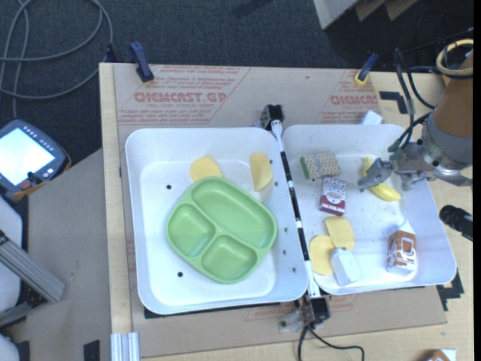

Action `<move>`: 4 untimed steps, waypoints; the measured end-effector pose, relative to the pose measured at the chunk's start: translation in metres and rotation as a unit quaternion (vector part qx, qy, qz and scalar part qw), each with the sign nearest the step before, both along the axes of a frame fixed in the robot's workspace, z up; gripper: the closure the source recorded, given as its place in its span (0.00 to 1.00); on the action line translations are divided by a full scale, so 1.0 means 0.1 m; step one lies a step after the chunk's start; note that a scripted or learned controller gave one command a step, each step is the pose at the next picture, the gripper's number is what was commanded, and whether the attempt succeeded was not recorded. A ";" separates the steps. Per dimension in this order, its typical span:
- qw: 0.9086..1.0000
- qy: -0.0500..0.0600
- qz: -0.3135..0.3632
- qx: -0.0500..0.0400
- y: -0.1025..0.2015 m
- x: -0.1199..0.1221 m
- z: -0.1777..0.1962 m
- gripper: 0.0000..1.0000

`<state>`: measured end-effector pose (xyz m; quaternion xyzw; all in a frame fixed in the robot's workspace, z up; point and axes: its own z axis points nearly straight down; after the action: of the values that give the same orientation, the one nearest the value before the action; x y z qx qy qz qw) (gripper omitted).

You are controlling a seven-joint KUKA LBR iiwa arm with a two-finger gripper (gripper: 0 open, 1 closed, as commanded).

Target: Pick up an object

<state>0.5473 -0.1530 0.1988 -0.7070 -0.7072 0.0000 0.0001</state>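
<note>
The surface [225, 89] carries two white bins side by side. The left bin [150, 201] holds a green tray [220, 230] with three compartments, and two yellow pieces lie just beyond it: one [204, 168] touching the tray's far edge, one [261, 171] near the divider.

The right bin [440, 224] holds the smaller things. The arm [455, 119] reaches in from the right, and its end effector [379, 174] hangs low over the far right part of this bin, right at a banana [386, 192]; whether it is released or clenched cannot be told.

Near the divider lie a speckled pad [321, 164], a red packet [333, 195], two yellow slices [340, 232] [322, 254] and a white block [345, 266]. A small bottle [402, 250] lies toward the near right corner.
</note>
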 end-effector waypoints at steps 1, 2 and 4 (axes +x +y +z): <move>1.000 0.001 0.000 0.000 0.43 -0.06 -0.61 0.00; 1.000 0.001 0.000 0.000 0.48 -0.02 -1.15 0.00; 1.000 0.000 -0.001 0.000 0.62 -0.39 -1.05 1.00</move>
<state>0.5086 -0.0915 0.0939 -0.7077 -0.7066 -0.0004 0.0003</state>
